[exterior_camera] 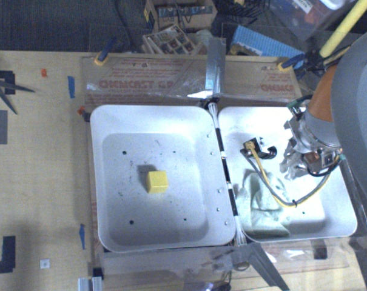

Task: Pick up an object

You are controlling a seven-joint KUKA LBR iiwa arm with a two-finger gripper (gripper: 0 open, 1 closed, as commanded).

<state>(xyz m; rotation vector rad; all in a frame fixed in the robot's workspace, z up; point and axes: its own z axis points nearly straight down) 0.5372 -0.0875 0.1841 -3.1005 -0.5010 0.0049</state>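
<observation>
So in the camera view there are 2 white bins side by side on the surface, and the arm comes in from the right with its gripper hanging over the right bin, near that bin's right wall. Can't honestly tell how the gripper is set, the whole tool end is a blur of metal and cable, and I don't see anything caught in it. What could go wrong: the right bin is messy. There's a yellow cable looping across the floor from a small black and gold plug toward the gripper side, plus a pale crumpled cloth bunched toward the front edge. If the gripper drops straight down where it is now, my guess is it lands on bare bin floor or just snags the cable loop, which would slide or drag rather than lift clean. The cloth is floppy too, so a pinch there could slip out. Now the easiest target, the yellow block, sits alone near the middle of the left bin, flat on the floor with nothing touching it. It's well apart from the gripper, across the divider between the 2 bins and over to the left, so reaching it means crossing that shared rim. The closest things to the gripper are the plug and cable, just to its left.
</observation>
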